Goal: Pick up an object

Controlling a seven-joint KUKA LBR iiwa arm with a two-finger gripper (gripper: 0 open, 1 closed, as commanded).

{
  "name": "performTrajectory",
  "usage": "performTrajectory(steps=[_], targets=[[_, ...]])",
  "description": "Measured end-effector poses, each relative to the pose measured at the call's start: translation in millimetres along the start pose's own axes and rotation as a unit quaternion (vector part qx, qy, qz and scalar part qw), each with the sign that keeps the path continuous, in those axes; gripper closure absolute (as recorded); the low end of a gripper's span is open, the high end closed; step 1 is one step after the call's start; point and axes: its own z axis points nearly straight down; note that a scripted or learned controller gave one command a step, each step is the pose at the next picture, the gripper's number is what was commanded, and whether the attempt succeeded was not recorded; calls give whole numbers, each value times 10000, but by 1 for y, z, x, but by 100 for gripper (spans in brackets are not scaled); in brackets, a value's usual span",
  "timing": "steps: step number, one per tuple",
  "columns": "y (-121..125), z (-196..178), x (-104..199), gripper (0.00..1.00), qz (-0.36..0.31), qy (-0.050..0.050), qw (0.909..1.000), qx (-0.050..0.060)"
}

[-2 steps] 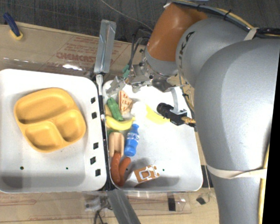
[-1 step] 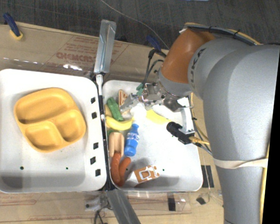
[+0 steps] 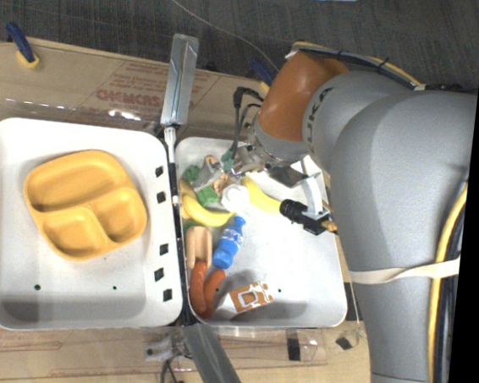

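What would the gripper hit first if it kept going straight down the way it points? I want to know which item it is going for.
Most likely the green item in the heap at the right bin's far left corner, beside the banana. The gripper is right over that heap, but depth is hard to judge.

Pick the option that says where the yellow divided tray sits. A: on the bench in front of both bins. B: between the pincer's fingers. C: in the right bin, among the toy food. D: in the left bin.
D: the yellow divided tray lies alone on the floor of the left bin, while the banana and blue bottle lie in the right bin.
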Motion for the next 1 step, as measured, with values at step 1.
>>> performTrajectory(steps=[1], targets=[[0, -12, 1, 100, -22, 23, 10000, 39]])
